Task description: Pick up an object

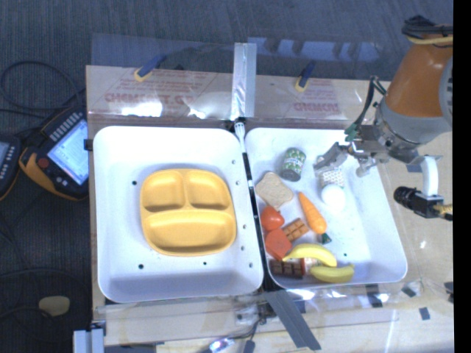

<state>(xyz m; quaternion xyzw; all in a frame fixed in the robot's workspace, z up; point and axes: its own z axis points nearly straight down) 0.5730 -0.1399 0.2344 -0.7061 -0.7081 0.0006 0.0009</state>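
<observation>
Camera view puts my end effector (340,160) above the white egg (333,196); I cannot tell its opening. Egg looks smooth, slippery; I'd grip its middle.

Looking down on two white bins side by side. Left bin (118,197) holding a yellow divided tray (188,210) dead centre. Right bin (383,234) crowded toward 7 o'clock: green can (294,162), bread slice (274,190), carrot (312,212), white egg (333,195), tomato (271,218), waffle (296,230), two bananas (322,263). Gripper (342,159) hanging over the bin's 1 o'clock area, just above the egg, not gripping anything visible.
</observation>
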